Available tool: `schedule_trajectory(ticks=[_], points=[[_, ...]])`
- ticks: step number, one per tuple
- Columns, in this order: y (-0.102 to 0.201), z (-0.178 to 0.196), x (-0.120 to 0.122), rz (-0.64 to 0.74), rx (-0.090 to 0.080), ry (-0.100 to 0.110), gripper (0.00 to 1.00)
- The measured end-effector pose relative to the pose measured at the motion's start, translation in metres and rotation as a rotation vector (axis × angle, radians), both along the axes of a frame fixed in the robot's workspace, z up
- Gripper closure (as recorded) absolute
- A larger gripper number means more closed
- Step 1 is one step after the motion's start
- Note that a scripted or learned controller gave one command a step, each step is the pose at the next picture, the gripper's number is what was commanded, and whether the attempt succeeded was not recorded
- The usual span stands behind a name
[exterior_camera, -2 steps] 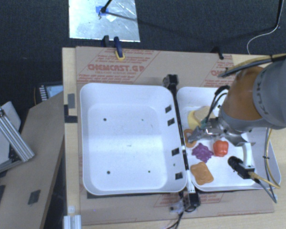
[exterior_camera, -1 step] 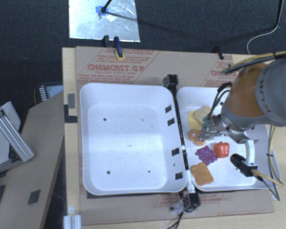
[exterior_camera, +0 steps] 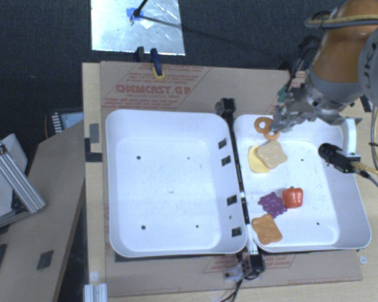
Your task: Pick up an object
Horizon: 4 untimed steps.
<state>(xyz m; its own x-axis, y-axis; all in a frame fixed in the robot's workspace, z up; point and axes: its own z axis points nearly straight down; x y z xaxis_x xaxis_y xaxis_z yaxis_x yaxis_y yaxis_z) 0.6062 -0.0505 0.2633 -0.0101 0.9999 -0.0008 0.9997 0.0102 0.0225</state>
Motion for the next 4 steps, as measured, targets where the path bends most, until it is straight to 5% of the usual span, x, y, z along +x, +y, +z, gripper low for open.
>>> schedule_trajectory(ticks=[1, 2, 3, 4], points=[[-0.099, 0.064, -0.038, -0.018, -0.004, 0.015, 1.00], [-0.045, 0.062, -0.018, -0.003, 0.001, 0.018, 1.00], [-0.033, 0.217, -0.089, -0.004, 0.000, 0.005, 1.00], [0.036, 0.244, -0.020, 0.001, 0.001, 0.013, 1.00]])
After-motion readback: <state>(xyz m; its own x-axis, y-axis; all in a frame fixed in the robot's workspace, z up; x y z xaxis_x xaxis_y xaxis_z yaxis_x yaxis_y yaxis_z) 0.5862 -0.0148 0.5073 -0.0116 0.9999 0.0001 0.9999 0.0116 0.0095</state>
